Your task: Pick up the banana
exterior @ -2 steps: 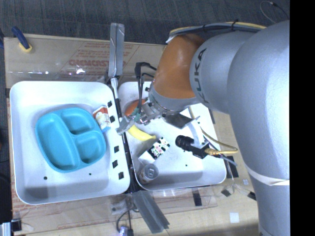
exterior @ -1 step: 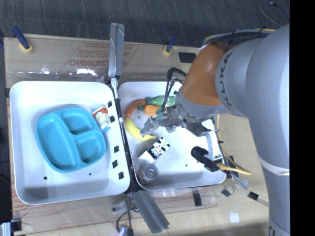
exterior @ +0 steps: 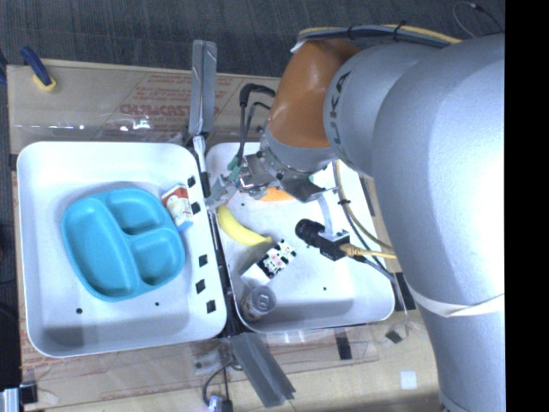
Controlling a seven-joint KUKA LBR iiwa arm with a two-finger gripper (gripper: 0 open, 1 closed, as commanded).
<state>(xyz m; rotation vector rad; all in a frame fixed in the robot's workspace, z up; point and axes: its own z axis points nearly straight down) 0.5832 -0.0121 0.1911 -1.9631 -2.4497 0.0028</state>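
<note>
The yellow banana (exterior: 241,229) lies in the right bin (exterior: 369,303), near its left wall, curving from upper left to lower right. My gripper (exterior: 232,184) hangs low over the bin's back left part, just above the banana's upper end. The big grey arm with its orange band covers much of the right bin. Nothing can be made out in the gripper's grasp.
An orange object (exterior: 276,196) peeks out beside the wrist. A black-and-white patterned block (exterior: 274,260) and a silver can (exterior: 260,300) lie in front of the banana. The left bin (exterior: 34,230) holds a blue divided tray (exterior: 124,241) and a small red-labelled container (exterior: 178,205).
</note>
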